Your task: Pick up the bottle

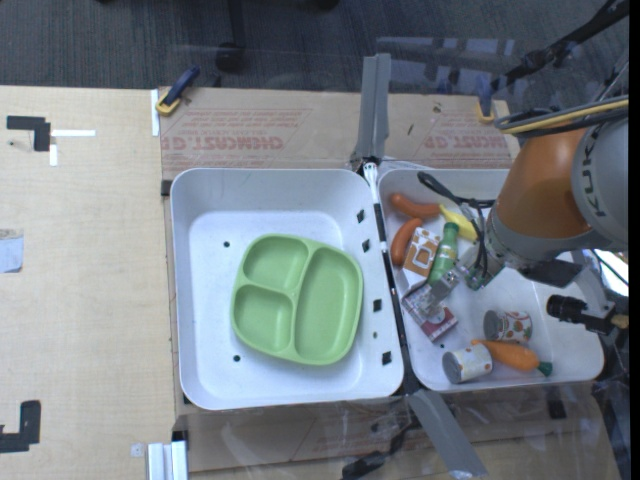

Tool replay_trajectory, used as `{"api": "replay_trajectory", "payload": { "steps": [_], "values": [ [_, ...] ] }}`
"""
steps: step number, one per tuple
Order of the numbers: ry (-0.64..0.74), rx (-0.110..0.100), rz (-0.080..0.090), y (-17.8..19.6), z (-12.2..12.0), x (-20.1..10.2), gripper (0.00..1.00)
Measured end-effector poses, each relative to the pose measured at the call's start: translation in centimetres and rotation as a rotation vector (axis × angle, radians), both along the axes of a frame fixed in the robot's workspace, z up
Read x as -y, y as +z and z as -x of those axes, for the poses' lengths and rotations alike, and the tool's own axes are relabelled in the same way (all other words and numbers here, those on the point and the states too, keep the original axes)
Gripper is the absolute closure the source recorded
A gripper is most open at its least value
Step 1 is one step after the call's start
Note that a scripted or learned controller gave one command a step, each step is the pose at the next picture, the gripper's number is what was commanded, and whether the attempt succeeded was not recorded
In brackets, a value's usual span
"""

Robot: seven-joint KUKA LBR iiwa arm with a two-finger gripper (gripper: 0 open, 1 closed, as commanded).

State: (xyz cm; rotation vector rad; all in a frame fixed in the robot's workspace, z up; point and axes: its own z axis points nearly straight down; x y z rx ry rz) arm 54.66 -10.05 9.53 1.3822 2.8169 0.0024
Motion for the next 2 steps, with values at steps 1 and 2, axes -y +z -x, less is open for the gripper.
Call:
{"api": "replay_trajectory", "payload": {
  "steps": [1, 2],
  "values": [
    [0.072, -0.002, 0.002, 13.7, 6.8, 7.4, 0.00],
    [0.093, -0.005, 0.000, 3.4, 2.0, 2.2, 0.00]
  ]
}}
